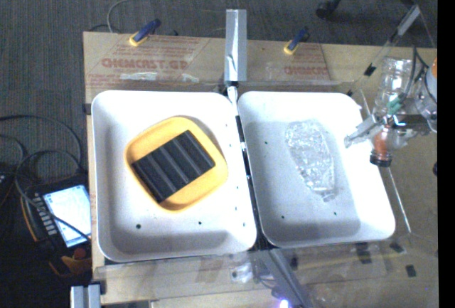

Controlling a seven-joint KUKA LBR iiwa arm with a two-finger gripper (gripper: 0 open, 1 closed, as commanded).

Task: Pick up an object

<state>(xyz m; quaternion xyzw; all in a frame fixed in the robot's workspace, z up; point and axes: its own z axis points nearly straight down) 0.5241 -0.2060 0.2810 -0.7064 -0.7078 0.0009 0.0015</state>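
Jaws (384,136) hover at the right bin's (370,225) right rim, near its far corner; the wrist is a blur of clear and metal parts, and I cannot tell whether they are apart or together. Nothing shows between them. Nearest, a crumpled clear plastic piece (311,156) lies mid-bin. Farther off, a yellow tray with a black ribbed insert (176,163) rests in the left bin (114,228). Judging by this, the pick is not yet made: reaching in, gripping and lifting all remain.

Two bins sit side by side on the worktop (156,57). The left bin (106,178) holds a ridged tray (176,163); the right bin (355,218) holds a crumpled clear bag (311,156). The tool (380,134) sits at the right bin's right rim.
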